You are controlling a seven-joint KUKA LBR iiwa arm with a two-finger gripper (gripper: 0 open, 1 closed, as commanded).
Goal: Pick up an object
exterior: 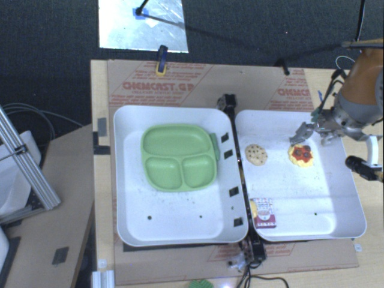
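Observation:
In the right bin lie a round chocolate-chip cookie, a small yellow and red pizza-like toy and a small red and white packet at the bin's front left. My gripper hangs at the bin's back right, just above and behind the yellow and red toy, its grey fingers pointing left and down. Nothing shows between them. The left bin holds a green divided plate.
The arm's orange band and grey wrist come in from the right over the right bin's far corner. A black divider with clips runs between the bins. Cardboard lies under both bins.

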